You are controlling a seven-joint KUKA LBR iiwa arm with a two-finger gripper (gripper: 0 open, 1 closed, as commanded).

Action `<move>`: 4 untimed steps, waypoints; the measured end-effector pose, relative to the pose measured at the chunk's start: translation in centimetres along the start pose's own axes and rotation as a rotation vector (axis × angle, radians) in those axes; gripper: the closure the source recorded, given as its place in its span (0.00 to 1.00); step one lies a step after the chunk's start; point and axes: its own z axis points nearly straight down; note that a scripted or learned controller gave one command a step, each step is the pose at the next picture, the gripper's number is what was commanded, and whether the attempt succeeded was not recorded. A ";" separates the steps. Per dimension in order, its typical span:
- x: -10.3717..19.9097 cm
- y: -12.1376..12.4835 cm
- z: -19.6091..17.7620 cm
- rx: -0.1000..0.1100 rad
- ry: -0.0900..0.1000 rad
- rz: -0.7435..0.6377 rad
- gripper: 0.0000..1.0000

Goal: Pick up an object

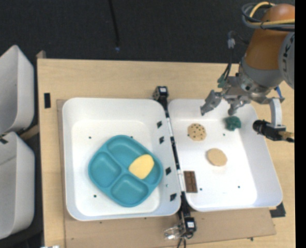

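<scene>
- The arm [266, 40] comes in from the right at the far side of the bench, its orange band uppermost and the grey wrist pointing down toward the far part of the right bin [261, 187].
- The gripper [223, 105] hangs over that bin's far edge with its two fingers spread wide apart, one angled out to the left, the other toward the right; nothing sits between them.
- A small green object [232, 122] lies in the right bin just near of the right finger, close to it; whether they touch cannot be told.
- A round speckled cookie [196, 132] lies left of the green object, in the bin's far-left part.
- A tan oval piece [216, 157] lies near the bin's middle, nearer than the cookie.
- A small brown bar [189, 181] lies by the bin's left wall, near side.
- In the left bin [75, 138] sits a teal divided plate [111, 177] with a yellow piece [141, 166] in its right compartment.
</scene>
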 end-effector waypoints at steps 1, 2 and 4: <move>0.1 -0.5 6.2 0.001 0.000 0.002 0.00; -0.6 -1.0 12.4 0.000 0.000 0.002 0.00; -0.4 -0.4 4.4 -0.011 0.000 -0.003 1.00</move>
